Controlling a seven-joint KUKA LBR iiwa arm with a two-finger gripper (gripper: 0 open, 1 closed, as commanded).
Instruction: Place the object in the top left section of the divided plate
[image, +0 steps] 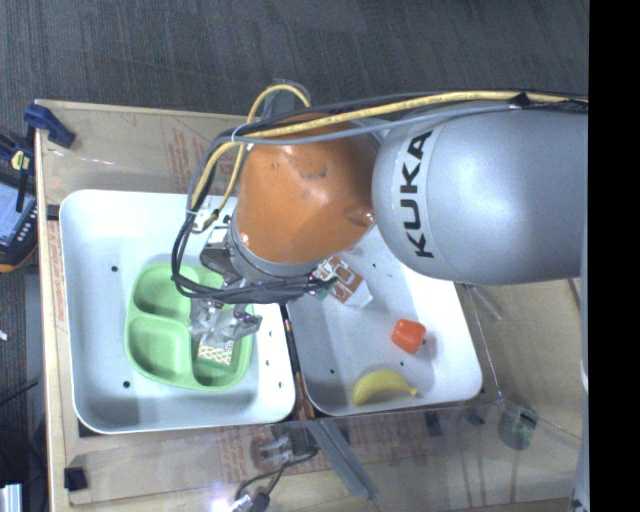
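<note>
Object (215, 349): small, pale and patterned, seen directly under the jaws (222, 325) and over the lower right section of the plate (160, 320). Whether it is gripped or already resting on the plate cannot be told from this slanted view; nor can it be told how far the jaws are open.

Plate: green, divided, lying in the left bin (90, 290), toward that bin's right side. Top left section appears bare, so the placement is judged not yet done.

Arm (300, 200): reaches in from the right, orange band above the wrist, wrist pointed down over the plate's right half. The posture suits a vertical descent or lift at the plate.

Right bin (450, 385): holds a banana (383, 387) near its lower edge, an orange item (408, 336) just above it, and a small patterned piece (343, 281) by the arm. All lie well apart from the plate and play no part in the present step.

Table (120, 130): wooden, carrying both bins side by side.

Next move, as judged: carry the object up and left across the divider to reach the target section.
</note>
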